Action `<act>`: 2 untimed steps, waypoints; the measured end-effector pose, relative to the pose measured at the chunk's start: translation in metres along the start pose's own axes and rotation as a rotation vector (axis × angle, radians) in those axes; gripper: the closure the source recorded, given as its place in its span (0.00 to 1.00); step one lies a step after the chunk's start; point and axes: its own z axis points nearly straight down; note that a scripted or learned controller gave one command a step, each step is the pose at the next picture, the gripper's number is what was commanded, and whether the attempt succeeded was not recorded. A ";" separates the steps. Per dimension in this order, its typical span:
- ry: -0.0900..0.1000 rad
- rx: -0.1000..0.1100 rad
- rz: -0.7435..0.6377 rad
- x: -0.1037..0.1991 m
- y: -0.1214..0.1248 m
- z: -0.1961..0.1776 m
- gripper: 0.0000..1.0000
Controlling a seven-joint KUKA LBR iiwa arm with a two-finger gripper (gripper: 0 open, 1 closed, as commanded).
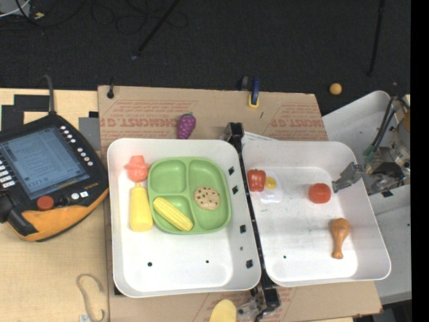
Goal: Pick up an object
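The 2 shallow white plastic bins sit side by side on a cardboard sheet, and the toys look scattered at random, so a grab can be tried on any of them. In the left bin (127, 260), a green 3-compartment plastic plate (191, 223) lies toward the far edge. It carries a yellow toy corn cob (173, 214) in its near-left compartment and a round brown toy cookie (207, 196) in its right one. A yellow toy bottle with a pink cap (139, 200) lies just beside the plate, against the bin's left edge.

The right bin (301, 260) holds the likely targets. A small red toy tomato (320, 193) lies nearest its right edge, a brown toy chicken drumstick (340, 237) lies toward its near-right corner, and a red toy pepper (257, 180) with a small yellow piece (270, 182) touching it sits by its left edge.

The grey two-finger gripper (355, 174) hovers at the right edge of the right bin, grasping nothing. Whether its fingers are spread or closed I cannot tell. The tomato lies near it, just inward from that edge, apart from it and closest of all the toys, which makes it the probable pick.
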 end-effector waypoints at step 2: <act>-0.001 -0.006 -0.005 0.009 0.003 0.056 0.00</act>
